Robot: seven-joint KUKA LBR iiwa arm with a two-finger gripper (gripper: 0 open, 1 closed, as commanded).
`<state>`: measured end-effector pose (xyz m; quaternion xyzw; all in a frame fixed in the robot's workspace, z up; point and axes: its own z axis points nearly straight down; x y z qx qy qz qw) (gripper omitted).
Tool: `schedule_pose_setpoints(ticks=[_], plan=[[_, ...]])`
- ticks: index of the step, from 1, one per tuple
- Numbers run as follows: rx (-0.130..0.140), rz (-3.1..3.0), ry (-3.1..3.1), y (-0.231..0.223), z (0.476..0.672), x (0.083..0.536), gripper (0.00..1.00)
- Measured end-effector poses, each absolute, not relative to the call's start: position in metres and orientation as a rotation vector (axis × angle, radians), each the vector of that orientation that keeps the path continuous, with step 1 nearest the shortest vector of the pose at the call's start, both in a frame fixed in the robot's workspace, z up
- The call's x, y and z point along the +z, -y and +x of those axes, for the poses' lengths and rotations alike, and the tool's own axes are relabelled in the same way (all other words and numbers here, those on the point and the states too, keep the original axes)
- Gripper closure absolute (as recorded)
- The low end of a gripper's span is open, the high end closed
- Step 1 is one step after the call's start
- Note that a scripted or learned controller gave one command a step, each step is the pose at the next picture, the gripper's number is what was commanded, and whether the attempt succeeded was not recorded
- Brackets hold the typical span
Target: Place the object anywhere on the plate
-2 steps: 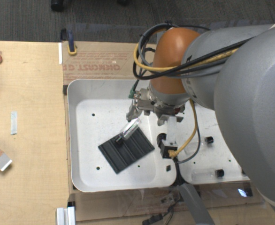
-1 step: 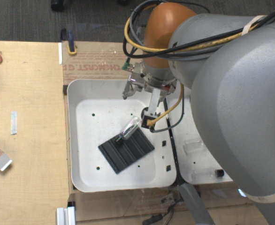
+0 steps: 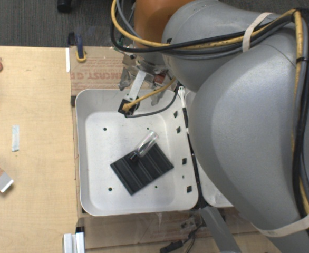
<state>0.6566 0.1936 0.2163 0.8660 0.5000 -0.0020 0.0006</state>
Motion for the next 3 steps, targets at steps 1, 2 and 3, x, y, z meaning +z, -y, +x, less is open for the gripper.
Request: schedule_pose_setpoints(ticks=[1, 2, 3], plan=[[-0.008, 2.675, -1.646, -0.2276, 0.6586, 0.2002, 0.0], [-0.008, 2.675, -1.645, -0.2279, 0.6585, 0.2001, 0.0], [-0.008, 2.675, -1.645, -0.2279, 0.6585, 0.2001, 0.0]])
